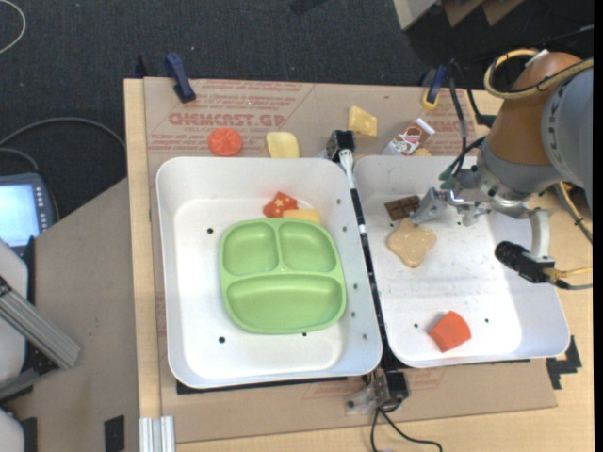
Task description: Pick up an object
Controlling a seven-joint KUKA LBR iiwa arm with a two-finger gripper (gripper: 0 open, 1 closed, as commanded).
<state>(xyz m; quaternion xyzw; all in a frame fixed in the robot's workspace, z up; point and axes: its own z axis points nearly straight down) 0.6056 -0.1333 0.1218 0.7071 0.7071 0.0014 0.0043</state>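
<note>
In the right bin (528, 342) lie a brown chocolate-like bar (401, 207) at the back left, a tan flat piece (412, 245) just in front of it, and an orange block (450, 330) near the front. My gripper (436, 204) hangs low over the back of this bin, right beside the brown bar's right end and above the tan piece. The grey arm with its orange band (528, 111) reaches in from the right. The left bin (179, 281) holds a green divided plate (281, 276), with a red piece (280, 205) and a yellow piece (302, 217) behind it.
On the cardboard behind the bins lie a red disc (224, 141), two yellow pieces (282, 145) (362, 121), a small packet (409, 138) and a black part (339, 142). Blue clamps (179, 75) (433, 85) grip the back edge. A black cable fitting (523, 262) sits over the right bin.
</note>
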